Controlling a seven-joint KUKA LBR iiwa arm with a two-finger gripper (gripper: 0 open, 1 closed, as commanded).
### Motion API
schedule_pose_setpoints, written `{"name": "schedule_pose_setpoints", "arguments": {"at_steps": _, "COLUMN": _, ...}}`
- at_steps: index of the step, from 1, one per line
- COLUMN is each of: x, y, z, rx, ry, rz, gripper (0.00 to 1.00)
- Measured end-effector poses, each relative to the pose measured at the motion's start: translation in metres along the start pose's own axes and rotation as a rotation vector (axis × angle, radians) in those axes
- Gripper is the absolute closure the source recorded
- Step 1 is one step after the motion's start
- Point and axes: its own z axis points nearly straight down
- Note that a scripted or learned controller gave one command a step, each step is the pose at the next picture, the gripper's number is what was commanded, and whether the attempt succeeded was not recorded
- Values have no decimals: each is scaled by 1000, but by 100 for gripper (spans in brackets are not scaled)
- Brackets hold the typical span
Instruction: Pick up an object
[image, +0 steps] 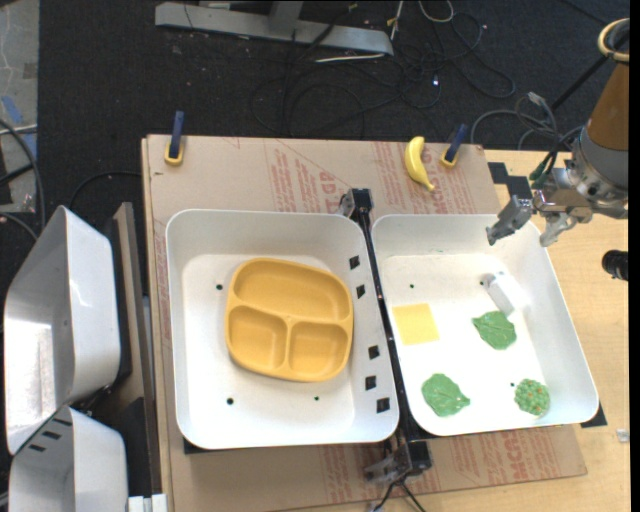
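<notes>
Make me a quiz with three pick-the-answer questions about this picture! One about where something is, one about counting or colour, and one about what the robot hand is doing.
1. Where is the yellow divided tray?
A. in the left bin
B. in the right bin
C. on the bench outside the bins

2. How many green things lie in the right bin?
A. one
B. three
C. five

3. What is the gripper doing?
A. squeezing the banana
B. pressing on the tray
C. open, holding nothing, over the right bin's far edge

Answers:
1. A, the tray fills the middle of the left bin.
2. B, there is a green piece by the middle, another near the front, and a round one at the front right.
3. C, its fingers are spread with nothing between them; the banana lies on the bench behind the bins.
</notes>
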Motion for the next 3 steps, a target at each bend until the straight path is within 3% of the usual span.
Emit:
{"name": "schedule_pose_setpoints", "arguments": {"at_steps": 1, "x": 1, "y": 2, "z": -9, "rx": -13, "ry": -2, "rz": -3, "gripper": 0}}
{"name": "schedule_pose_setpoints", "arguments": {"at_steps": 3, "x": 6, "y": -4, "z": 79, "rx": -11, "ry": -2, "rz": -1, "gripper": 0}}
